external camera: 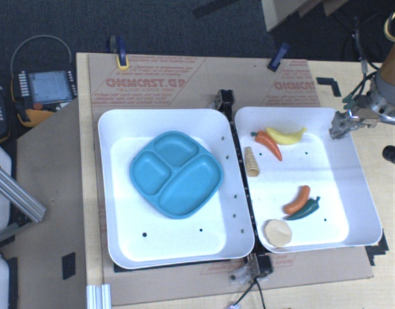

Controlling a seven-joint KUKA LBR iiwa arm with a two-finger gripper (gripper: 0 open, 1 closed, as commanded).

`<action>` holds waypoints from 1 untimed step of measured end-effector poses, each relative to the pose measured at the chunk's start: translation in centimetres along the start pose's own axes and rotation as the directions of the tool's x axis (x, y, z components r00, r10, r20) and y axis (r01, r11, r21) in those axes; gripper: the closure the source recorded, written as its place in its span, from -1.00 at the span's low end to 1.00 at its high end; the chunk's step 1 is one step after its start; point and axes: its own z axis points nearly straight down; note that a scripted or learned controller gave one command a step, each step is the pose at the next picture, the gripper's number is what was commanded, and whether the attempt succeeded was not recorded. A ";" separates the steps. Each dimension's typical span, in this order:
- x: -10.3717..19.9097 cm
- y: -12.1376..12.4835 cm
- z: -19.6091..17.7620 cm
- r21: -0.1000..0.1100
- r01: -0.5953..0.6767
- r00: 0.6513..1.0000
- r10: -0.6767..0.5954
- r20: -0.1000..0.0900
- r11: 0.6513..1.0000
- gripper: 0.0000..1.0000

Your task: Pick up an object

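The right bin holds several toy foods. At its back lie a yellow banana and a red-orange chili touching it. A tan cone rests by the bin's left wall. Toward the front, an orange sausage leans on a dark green pepper, with a round beige bun at the front left corner. My gripper hangs over the bin's back right corner, apart from every object, with the banana about 80 pixels to its left.
The left bin bears a blue divided plate at its middle. A black clamp sits at the back between the bins. Blue clips hold the cardboard base. The arm's wrist enters from the right edge.
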 end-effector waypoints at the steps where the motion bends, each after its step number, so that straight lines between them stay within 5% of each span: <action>1: 0.0 0.1 -3.1 0.002 0.001 1.000 -0.001 -0.001 1.000 1.00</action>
